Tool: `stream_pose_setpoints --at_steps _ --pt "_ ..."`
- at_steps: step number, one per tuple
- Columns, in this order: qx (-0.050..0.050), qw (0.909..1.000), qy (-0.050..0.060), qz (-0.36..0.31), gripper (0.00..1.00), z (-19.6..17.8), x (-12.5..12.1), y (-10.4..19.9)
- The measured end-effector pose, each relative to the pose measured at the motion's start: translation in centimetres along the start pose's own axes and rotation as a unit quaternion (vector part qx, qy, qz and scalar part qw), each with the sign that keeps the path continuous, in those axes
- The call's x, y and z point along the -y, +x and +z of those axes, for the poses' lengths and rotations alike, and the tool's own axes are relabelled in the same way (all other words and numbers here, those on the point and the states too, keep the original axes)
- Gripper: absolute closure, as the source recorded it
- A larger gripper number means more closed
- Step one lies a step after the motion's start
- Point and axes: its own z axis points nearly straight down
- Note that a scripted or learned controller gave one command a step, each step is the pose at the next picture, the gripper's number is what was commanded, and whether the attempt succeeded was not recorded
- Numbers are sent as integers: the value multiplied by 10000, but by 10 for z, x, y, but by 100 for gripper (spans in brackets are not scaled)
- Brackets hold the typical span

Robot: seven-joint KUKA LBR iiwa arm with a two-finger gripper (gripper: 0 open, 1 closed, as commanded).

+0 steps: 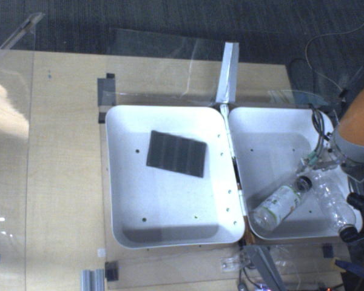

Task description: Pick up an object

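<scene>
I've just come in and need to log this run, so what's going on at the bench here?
A robot arm reaches in from the right over the right bin, apparently trying to pick something up. That bin holds a clear plastic bottle lying on its side and a second clear bottle near the right edge. The left bin holds a dark ribbed pad, untouched. Nothing can be seen held by the arm.

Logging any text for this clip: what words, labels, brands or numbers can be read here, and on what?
None can be read.
Bottle: pale label, print too blurred to make out.
Dark pad: ribbed, no text.
Bins: plain white, no markings.
</scene>
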Motion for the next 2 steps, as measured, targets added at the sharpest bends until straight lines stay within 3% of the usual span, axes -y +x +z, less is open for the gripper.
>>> stream_pose_setpoints --at_steps 1,2 --pt "-3 10000 0 -3 0 0 0 0" --pt "-13 9914 50 1307 0 13 -6 30"
